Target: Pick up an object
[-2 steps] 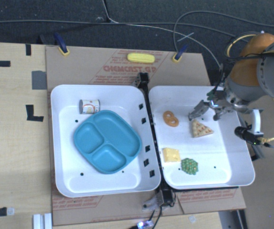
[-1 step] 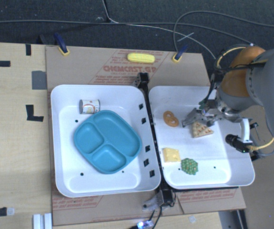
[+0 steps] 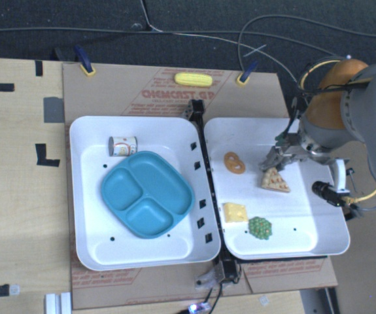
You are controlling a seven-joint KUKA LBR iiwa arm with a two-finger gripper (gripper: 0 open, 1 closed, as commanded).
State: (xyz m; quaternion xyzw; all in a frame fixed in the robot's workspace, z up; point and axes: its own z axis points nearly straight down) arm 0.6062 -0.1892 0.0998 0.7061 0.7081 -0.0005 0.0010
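The right bin (image 3: 305,241) holds a brown pretzel-like piece (image 3: 234,163), a pizza slice toy (image 3: 276,181), a yellow cheese square (image 3: 235,212) and a green broccoli-like clump (image 3: 260,227). My gripper (image 3: 276,163) reaches in from the right and hangs low just above the upper edge of the pizza slice. Its dark fingers point down and left toward the slice. Nothing is seen held between them.
The left bin (image 3: 86,175) carries a blue divided tray (image 3: 147,193) and a small can (image 3: 122,146) lying on its side. A yellow corn-like toy (image 3: 193,79) rests on the cardboard behind the bins. Cables loop above the right bin.
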